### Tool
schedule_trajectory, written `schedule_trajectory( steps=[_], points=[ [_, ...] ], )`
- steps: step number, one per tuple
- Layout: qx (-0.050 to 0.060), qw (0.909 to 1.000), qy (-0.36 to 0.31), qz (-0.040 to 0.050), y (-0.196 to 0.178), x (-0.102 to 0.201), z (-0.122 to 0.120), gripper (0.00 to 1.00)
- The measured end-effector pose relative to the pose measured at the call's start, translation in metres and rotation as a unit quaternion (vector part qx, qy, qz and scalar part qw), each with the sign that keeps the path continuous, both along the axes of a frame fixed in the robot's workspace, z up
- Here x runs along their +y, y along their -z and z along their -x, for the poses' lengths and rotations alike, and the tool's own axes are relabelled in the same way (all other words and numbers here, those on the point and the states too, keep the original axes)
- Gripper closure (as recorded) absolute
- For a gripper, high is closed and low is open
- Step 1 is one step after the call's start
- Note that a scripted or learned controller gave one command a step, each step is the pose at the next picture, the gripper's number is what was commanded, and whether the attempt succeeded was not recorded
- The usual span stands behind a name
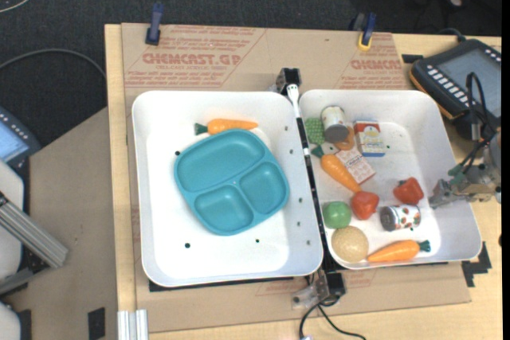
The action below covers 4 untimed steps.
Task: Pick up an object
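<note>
Clearly the pick has not begun; nothing is lifted, so this reads as the approach stage. On the tabletop (199,52), the left bin (151,171) holds a teal divided plate (231,181) with a toy carrot (227,125) just beyond its far edge. The right bin (446,139) is crowded: a tin can (335,123), a small carton (367,138), a second carrot (340,172), a green ball (337,213), a red tomato (364,205), a beige ball (349,242), a third carrot (397,251) and a red pepper (409,191). The pincer (454,189) hovers at that bin's right rim, grasping nothing; whether it is spread I cannot tell. The pepper lies nearest, so moving left and descending onto it seems sensible, though a small jar (400,216) sits close beside it.
</note>
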State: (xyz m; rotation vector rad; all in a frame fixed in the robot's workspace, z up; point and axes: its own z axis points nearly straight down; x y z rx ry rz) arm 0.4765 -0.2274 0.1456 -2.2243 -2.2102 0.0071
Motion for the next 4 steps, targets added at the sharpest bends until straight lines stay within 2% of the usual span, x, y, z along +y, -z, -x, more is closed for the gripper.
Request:
schedule_trajectory(
  steps=[1,2,3,4],
  points=[
    [-0.005,1.0000,-0.002,0.0012,-0.014,0.003,-0.003,1.00],
    [-0.005,1.0000,-0.004,0.0013,0.016,0.004,-0.038,1.00],
    [-0.008,0.9999,-0.007,0.0000,-0.046,0.076,-0.041,1.00],
    [0.000,1.0000,0.000,0.0001,0.008,0.021,-0.018,1.00]
  ],
)
